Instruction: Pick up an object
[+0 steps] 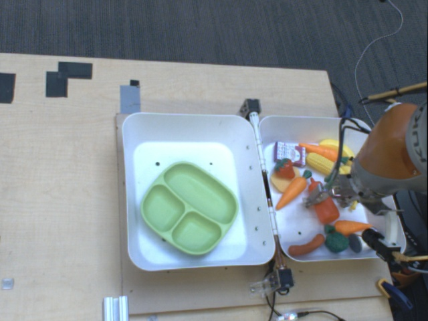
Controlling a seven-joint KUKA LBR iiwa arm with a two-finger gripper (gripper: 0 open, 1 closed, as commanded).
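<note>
Gripper (319, 196) low in right bin (292, 125) mid, fingers' state can't tell, w/ red piece (326, 210) touching below & carrot (291, 192) beside, so crowding could cause a botched grab.

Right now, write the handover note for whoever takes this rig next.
Gripper: low over the right bin, amid the toy food; open or shut can't be read from above.
Things: large carrot, red piece under the gripper, sausage, corn, purple box, all in the right bin. Green divided plate sits in the left bin.
Done: nothing visibly lifted.
Left: grasp one object and raise it.
</note>
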